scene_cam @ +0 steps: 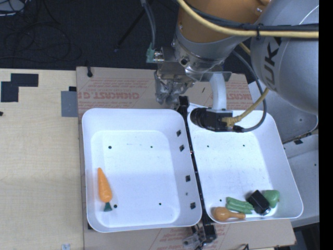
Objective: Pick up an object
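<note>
1. The gripper (pixel 169 94) is hanging at upper centre of the frame, just above the top rims where the two bins meet; it is showing as a blurred grey metal cluster, so I cannot tell how it is set or whether anything is in it.
2. The arm (pixel 291 40) is filling the upper right of the frame, its orange band (pixel 218 9) sitting above the wrist, with a yellow cable (pixel 250 108) and a black hose looping down over the top edge of the right bin (pixel 244 155).
3. White letters on the arm's grey shell at the right are partly showing, reading something like "UK".
4. The cardboard sheet (pixel 119 90) under the bins is carrying red print, seen reversed and too hard to read with certainty.
5. In the left bin (pixel 135 155), an orange toy carrot (pixel 104 187) is lying along the lower left wall, its green top pointing down.
6. In the lower right corner of the right bin, a green pod-shaped toy (pixel 239 205), a black block (pixel 258 201), a light green piece (pixel 271 196) and an orange-tan pear-shaped toy (pixel 227 214) are lying clustered, well apart from the gripper.
</note>
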Motion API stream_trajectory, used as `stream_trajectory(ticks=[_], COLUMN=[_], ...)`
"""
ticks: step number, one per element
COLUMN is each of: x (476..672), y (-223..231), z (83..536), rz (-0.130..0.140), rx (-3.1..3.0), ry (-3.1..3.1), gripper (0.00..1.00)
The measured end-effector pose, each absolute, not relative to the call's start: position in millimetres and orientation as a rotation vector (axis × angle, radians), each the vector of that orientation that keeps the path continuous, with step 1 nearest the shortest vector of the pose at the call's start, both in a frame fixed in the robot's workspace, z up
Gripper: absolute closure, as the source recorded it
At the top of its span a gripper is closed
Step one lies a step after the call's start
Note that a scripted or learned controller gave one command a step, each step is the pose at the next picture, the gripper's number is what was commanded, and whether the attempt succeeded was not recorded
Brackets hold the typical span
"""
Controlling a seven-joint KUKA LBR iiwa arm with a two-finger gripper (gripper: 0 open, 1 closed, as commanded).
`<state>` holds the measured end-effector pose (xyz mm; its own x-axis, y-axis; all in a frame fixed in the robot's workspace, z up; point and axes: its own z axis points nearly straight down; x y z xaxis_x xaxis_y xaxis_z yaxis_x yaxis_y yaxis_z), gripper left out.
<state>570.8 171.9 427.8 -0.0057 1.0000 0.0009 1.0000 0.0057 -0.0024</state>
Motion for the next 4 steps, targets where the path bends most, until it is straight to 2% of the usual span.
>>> stream_trajectory(ticks=[1, 2, 3, 4], x=[599.0, 644.6, 611.2, 643.4], y=[248, 200, 245, 210], z=[541, 400, 474, 340], rz=[-0.015, 0.028, -0.002, 0.027], rx=[-2.215, -2.223, -2.216, -2.221], ry=[-2.232, -2.211, -2.226, -2.212], gripper=[1.0, 1.0, 1.0, 1.0])
